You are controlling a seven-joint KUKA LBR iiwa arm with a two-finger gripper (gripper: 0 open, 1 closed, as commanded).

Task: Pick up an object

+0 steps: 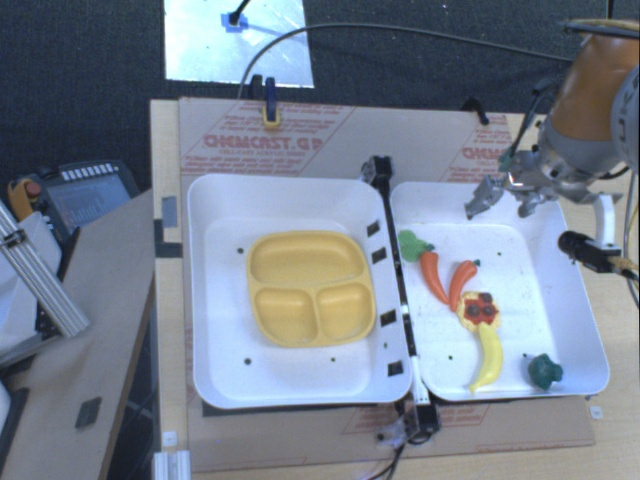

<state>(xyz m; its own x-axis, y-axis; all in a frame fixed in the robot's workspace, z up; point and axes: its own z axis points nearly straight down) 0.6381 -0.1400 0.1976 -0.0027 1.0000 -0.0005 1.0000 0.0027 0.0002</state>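
Below the pincer [506, 200]: carrots [445, 278]

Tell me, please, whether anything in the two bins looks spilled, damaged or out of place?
Nothing stands out. The yellow tray lies flat in the left bin; the carrots, banana and green toy lie loose in the right bin, none spilled over.

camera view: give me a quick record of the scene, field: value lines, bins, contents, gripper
left bin: yellow tray with three compartments
right bin: two carrots, banana, red and yellow toy, green toy
carrots: side by side near the divider, green tops toward the back
banana: just in front of the red and yellow toy
green toy: front right corner
gripper: above the right bin's back edge, open, holding nothing
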